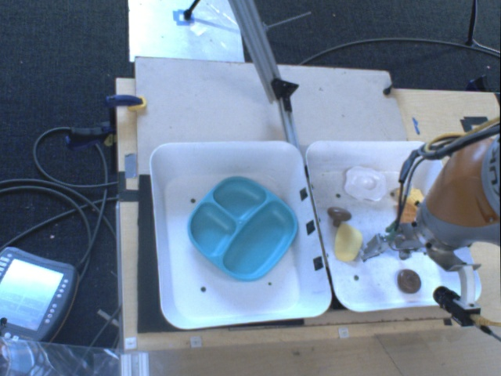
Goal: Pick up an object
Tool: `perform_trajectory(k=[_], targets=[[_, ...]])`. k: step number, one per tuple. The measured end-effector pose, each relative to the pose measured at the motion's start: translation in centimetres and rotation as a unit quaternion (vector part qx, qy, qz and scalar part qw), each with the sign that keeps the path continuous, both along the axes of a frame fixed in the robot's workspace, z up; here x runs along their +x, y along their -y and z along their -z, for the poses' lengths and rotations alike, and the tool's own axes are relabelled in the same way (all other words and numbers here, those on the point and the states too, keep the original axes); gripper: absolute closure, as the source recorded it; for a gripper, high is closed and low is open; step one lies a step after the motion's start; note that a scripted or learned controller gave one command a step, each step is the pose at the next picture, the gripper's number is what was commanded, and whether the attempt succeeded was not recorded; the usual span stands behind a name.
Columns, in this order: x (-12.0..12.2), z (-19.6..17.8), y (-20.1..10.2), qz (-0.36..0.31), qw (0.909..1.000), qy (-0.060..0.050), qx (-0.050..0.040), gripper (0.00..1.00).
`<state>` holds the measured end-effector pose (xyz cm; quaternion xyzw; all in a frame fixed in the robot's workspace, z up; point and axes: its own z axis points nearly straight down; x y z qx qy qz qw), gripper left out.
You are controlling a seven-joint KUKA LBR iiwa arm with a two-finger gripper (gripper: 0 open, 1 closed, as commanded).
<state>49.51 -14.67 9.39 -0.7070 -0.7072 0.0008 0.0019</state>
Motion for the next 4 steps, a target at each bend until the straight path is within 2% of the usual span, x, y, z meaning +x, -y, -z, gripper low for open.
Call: perform_trajectory(k=[1,2,3,4], targets=[[0.2,-1.4,0.1,0.0,1.0,0.003,-0.0008,1.0],[-0.1,-6.3,0.9,0.0,1.0,0.005,-0.0019,1.0],[0.2,-12.8,1.1,-0.003,1.0,0.007,-0.0023,1.0],[0.9,-17.3,1.5,-0.003,1.0,0.006,-0.002,1.0]])
